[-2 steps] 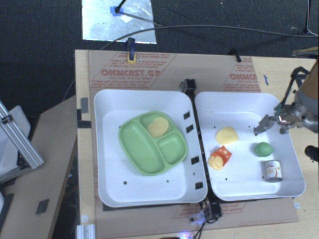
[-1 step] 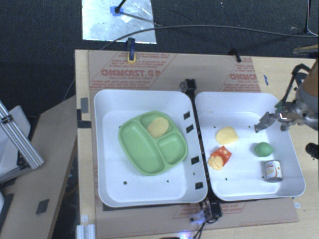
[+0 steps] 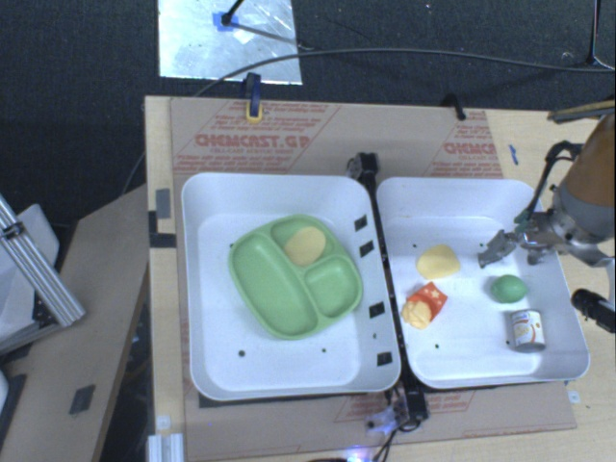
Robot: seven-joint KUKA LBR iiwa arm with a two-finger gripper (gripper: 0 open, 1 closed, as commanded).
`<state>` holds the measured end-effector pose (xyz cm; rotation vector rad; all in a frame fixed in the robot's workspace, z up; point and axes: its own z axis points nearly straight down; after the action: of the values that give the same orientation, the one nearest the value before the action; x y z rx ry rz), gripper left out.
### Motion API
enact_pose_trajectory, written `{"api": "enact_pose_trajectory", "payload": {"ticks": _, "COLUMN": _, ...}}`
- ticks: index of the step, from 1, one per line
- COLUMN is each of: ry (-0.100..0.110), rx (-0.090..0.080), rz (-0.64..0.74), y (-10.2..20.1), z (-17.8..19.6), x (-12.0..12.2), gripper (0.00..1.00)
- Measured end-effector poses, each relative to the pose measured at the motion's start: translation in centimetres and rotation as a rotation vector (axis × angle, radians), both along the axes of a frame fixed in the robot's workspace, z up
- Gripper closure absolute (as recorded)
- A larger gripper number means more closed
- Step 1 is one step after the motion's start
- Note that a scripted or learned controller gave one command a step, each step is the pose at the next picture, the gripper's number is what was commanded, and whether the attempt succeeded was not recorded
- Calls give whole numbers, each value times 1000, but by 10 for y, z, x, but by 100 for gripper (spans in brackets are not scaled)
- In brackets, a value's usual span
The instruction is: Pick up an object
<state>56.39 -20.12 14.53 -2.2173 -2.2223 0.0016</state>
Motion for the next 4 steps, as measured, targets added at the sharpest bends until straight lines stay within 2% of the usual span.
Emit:
{"api": "enact_pose_trajectory", "payload": {"ticks": 1, "ry": 1, "rx": 1, "rz": 4, "y": 7, "z": -56, "x": 7, "gripper": 0}}
{"api": "enact_pose_trajectory", "payload": {"ticks": 2, "ry": -3, "rx": -1, "rz": 3, "y": 7, "z": -60, "x": 8, "gripper": 0}}
{"api": "enact_pose_trajectory", "payload": {"ticks": 3, "ry": -6, "rx": -2, "rz": 4, "y": 7, "z": -49, "x": 9, "gripper": 100}}
{"api": "enact_pose_trajectory", "payload": {"ticks": 4, "ry": -9, "rx": -3, "rz": 4, "y": 11, "z": 1, "x": 20, "gripper": 100}}
